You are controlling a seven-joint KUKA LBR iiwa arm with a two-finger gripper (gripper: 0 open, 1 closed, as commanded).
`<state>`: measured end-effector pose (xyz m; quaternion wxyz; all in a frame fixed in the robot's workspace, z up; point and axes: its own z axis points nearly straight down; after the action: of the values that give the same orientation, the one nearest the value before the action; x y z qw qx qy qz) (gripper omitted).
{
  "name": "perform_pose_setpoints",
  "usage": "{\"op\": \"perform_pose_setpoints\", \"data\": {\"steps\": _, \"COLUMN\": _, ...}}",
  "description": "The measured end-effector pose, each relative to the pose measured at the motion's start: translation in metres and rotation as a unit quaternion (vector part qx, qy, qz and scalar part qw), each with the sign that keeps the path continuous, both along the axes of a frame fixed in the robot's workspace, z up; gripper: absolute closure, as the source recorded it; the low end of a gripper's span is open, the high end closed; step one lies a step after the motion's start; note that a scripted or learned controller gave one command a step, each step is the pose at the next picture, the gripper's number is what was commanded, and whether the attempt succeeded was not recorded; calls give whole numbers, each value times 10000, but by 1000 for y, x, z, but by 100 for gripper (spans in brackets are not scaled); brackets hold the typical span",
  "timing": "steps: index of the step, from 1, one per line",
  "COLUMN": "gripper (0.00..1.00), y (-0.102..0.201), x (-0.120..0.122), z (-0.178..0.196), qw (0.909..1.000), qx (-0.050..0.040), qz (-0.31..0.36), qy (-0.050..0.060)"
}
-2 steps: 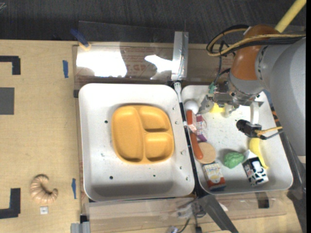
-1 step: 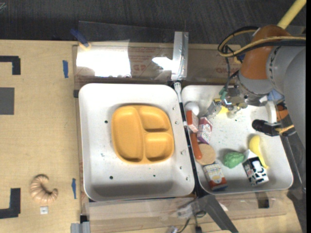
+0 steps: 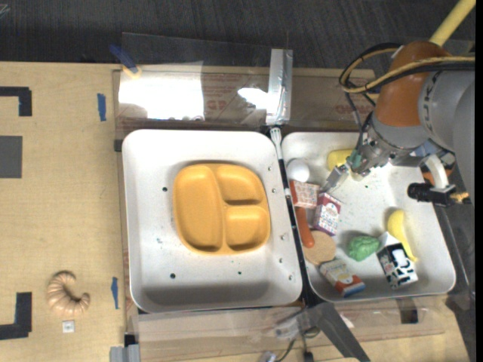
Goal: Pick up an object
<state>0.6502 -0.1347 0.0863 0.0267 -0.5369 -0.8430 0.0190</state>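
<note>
Arm's jaws, spread w/ nothing between, hang in the right bin at approx 10 o'clock, just above a small red-white carton; should drop straight, straddle it, clear of the white ball at 12.

The grey arm reaches in from the right above the right bin, its orange band over the bin's far edge. From there the wrist slants down and leftward, and the gripper hangs low over the bin's far left part, its narrow tip pointing toward the bin's left wall.
</note>
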Motion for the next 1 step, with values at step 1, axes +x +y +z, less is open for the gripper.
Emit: {"op": "perform_pose_setpoints", "data": {"steps": 1, "gripper": 0, "y": -24, "x": -10, "z": 82, "qw": 9984, "qx": 9, "qz": 426, "qy": -375}}
